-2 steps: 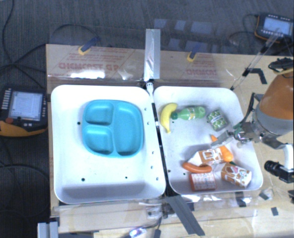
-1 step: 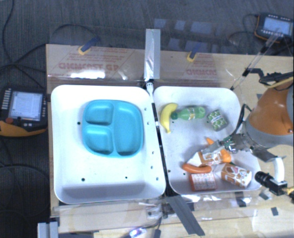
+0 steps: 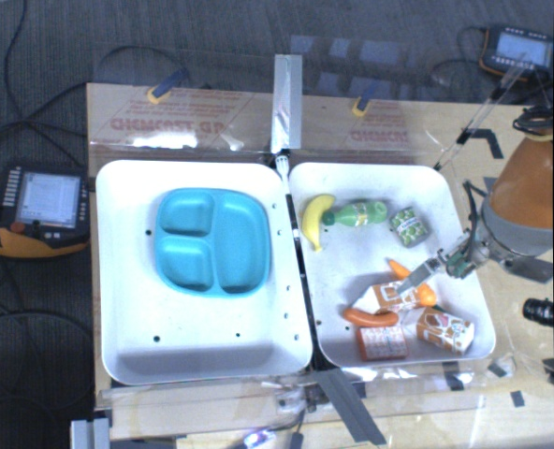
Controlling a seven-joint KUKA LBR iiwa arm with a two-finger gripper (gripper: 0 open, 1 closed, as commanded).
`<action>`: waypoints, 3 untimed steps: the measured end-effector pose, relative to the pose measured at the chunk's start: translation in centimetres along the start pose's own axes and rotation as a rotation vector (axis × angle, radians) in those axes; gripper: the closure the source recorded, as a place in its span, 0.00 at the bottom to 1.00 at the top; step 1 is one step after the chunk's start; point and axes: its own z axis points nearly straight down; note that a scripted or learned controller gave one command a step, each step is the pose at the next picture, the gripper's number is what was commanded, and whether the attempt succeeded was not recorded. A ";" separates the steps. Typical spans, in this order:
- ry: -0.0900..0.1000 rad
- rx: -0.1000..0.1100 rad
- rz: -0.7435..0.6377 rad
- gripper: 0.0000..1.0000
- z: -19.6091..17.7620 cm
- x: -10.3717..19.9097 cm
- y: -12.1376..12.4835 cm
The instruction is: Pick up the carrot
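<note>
The carrot [image 3: 400,269] is a small orange piece lying in the right bin [image 3: 352,178], right of centre. My gripper [image 3: 413,282] reaches in from the right and hangs directly over it, its tip pointing down-left and covering the carrot's middle. An orange end [image 3: 428,296] shows just below the gripper; I cannot tell whether it belongs to the carrot or is a separate thing.
In the right bin lie a banana [image 3: 313,219], a green bottle [image 3: 357,214], a green-and-white can [image 3: 408,225], a sausage [image 3: 371,317] and small cartons [image 3: 444,330] crowded near the carrot. The left bin [image 3: 127,335] holds a blue divided plate [image 3: 212,241].
</note>
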 end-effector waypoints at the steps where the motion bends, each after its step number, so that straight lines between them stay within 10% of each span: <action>1: 0.001 -0.002 0.051 0.00 7.6 -2.9 1.1; 2: 0.003 -0.002 0.051 1.00 6.8 -2.8 1.2; 3: 0.000 0.001 0.316 1.00 -2.7 0.6 2.6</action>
